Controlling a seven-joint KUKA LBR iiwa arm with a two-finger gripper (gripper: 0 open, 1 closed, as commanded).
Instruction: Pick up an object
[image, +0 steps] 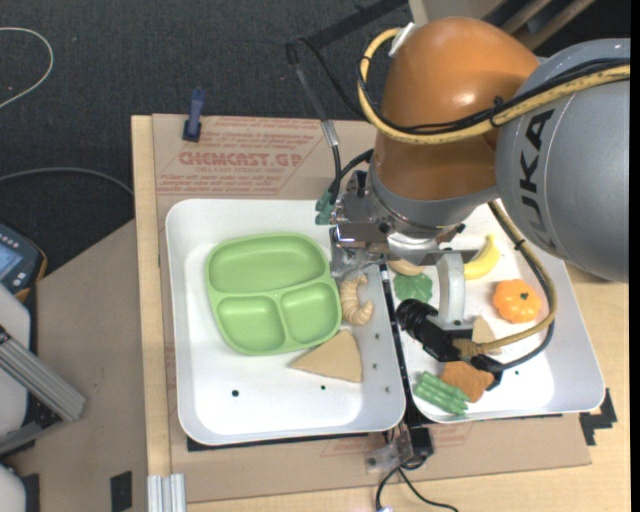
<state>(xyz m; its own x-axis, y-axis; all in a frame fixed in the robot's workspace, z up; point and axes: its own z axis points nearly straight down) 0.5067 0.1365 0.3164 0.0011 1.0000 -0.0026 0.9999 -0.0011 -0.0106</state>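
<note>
A brown board (250, 160) with red print lies under both bins, and a blue clip (193, 115) sits on its upper left edge.

The left bin (200, 400) holds three items:
- A green divided plate (270, 292) with three compartments lies flat in the upper half of the bin.
- A tan wedge (332, 360) lies flat just below the plate's lower right corner, with its tip close to the plate rim.
- A beige curled piece (353, 300) lies between the plate's right edge and the bin's right wall.

The gripper (372, 250) hangs over the divide between the two bins, directly above the beige curled piece and near the plate's upper right corner. The arm (450, 100) with its orange band covers the gripper from above. It cannot be told whether the gripper is spread or pressed together, or whether it grips anything.

The right bin (565, 365) holds the remaining items:
- A green leafy piece (412, 288) lies near the bin's left wall, just right of the gripper.
- A green pod (440, 392) lies at the lower left of the bin.
- An orange-brown piece (466, 378) touches the pod's upper right side.
- A yellow banana (484, 260) lies in the upper part of the bin, partly covered by the arm.
- An orange pumpkin (516, 300) sits upright just below and to the right of the banana.
</note>
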